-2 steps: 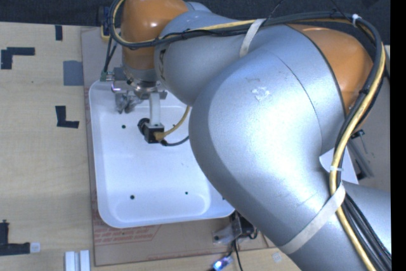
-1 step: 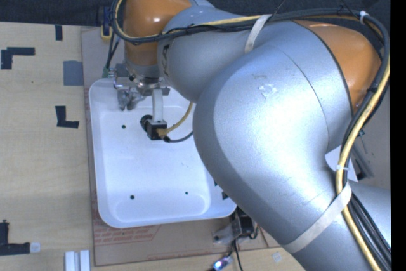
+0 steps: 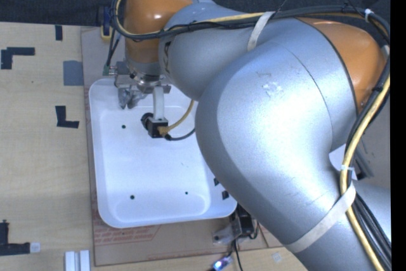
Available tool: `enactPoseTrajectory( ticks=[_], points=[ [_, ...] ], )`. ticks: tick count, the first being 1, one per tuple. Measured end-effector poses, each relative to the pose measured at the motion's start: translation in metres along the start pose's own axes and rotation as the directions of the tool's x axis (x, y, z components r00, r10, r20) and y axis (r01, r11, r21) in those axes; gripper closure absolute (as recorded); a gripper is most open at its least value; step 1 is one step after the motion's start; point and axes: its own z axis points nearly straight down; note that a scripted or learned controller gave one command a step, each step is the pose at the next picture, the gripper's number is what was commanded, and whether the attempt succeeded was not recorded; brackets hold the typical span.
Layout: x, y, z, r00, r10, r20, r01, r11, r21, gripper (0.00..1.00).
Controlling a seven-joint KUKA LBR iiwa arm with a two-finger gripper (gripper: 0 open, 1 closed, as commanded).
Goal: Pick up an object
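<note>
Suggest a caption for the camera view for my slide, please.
Grey KUKA iiwa arm reaches in from the right, gripper poised over a white bin.

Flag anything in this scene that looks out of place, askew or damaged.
Nothing stands out. The white bin sits flat on the bench with its visible rim unbroken, and the pincer hangs over its far left corner. The arm hides whatever lies to the right, so that part goes unjudged.
</note>
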Motion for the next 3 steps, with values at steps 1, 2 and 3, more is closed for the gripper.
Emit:
enactPoseTrajectory(
  ticks=[1, 2, 3],
  points=[
    [0.0, 0.0, -0.009, 1.0, -0.002, 0.002, 0.002, 1.0, 0.001, 1.0],
    [0.0, 0.0, -0.019, 1.0, -0.003, 0.003, 0.003, 1.0, 0.003, 1.0],
    [0.0, -0.001, -0.028, 1.0, -0.004, 0.005, 0.004, 1.0, 0.005, 1.0]
  ],
)
